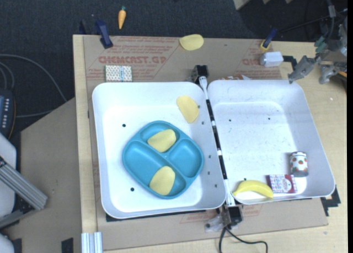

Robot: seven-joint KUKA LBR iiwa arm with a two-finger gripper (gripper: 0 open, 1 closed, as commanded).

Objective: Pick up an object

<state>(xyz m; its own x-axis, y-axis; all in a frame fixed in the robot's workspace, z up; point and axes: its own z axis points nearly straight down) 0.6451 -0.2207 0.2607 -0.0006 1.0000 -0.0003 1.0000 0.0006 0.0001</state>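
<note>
Closest to us, at the front edge of the bench, a black clip [230, 215] with a cable sits where the 2 bins meet. Just behind it, a banana [252, 189] lies in the front left corner of the right bin [259, 106].

Starting from the left, the left bin [107, 114] holds a blue divided plate [138, 161] with 2 pale yellow pieces in its compartments, 1 at the back [162, 140] and 1 at the front [162, 181]. A 3rd yellow piece [188, 108] lies loose on the bin floor behind the plate, near the rim the bins share.

In the right bin, a small red and white box [281, 183] lies just right of the banana, and a small can [298, 162] stands just behind the box. All 3 sit along the front of the bin.

We see the gripper [310, 69] beyond the back right corner of the right bin, outside its rim and well apart from the banana, box and can. Bare bin floor lies between them. It grips nothing that we can see, and we cannot tell whether it is open or closed.

Both bins rest on a brown board [83, 136] with red lettering. Along its back we see a blue clamp [103, 34], a patterned packet [118, 73], another yellow piece [191, 42], a blue clip [268, 38] and a white block [272, 58]. A toy carrot [122, 17] lies on the dark carpet [49, 4] behind the board.
</note>
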